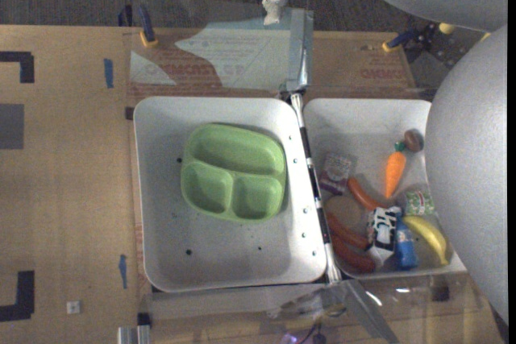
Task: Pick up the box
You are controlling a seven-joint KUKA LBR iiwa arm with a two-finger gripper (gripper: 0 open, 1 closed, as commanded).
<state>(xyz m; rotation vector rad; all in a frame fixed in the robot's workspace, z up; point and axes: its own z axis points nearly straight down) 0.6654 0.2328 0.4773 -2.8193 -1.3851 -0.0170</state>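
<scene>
We judge the box (384, 225) to be the small black-and-white carton in the right bin (355, 113), toward that bin's 5 o'clock corner. It is wedged among toys: a blue item (405, 250) touches it at 4 o'clock, the banana (429, 236) lies just beyond at 3 o'clock, and red sausages (348, 242) press in from 9 o'clock. The grey arm (472, 197) looms over the bin's 3 o'clock edge; how the gripper is set we cannot tell. The crowding is the risk: a descent slightly off could close on the blue item or a sausage, or tip the carton aside.
</scene>
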